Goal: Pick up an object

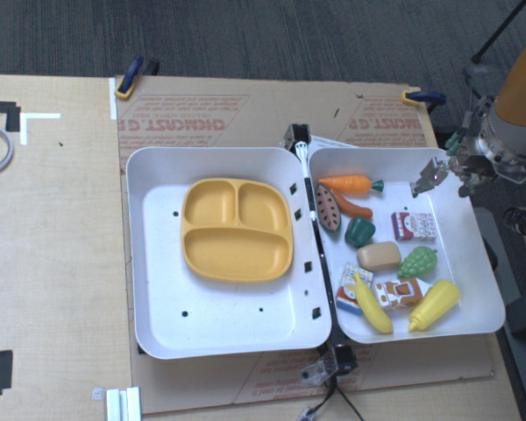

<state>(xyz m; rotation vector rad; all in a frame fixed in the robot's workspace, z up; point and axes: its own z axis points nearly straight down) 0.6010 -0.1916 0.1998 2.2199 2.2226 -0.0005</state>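
Note:
The right bin (478,235) holds several toy foods: an orange carrot (346,183), a red chili (352,205), a dark green pepper (360,231), a small red-and-white carton (415,225), a tan bread roll (379,255), a green bunch (418,261), a yellow banana (372,305), an orange box (400,293) and a yellow bottle (434,305). My gripper (445,181) hovers over the bin's upper right part, above the carton and right of the carrot. Its fingers stand open with nothing between them.
The left bin (153,261) holds a yellow divided plate (238,229). Clips join the bins at their shared wall (311,235). Cardboard lies beneath both bins, with blue clamps (130,75) at the back corners. The arm enters from the right edge.

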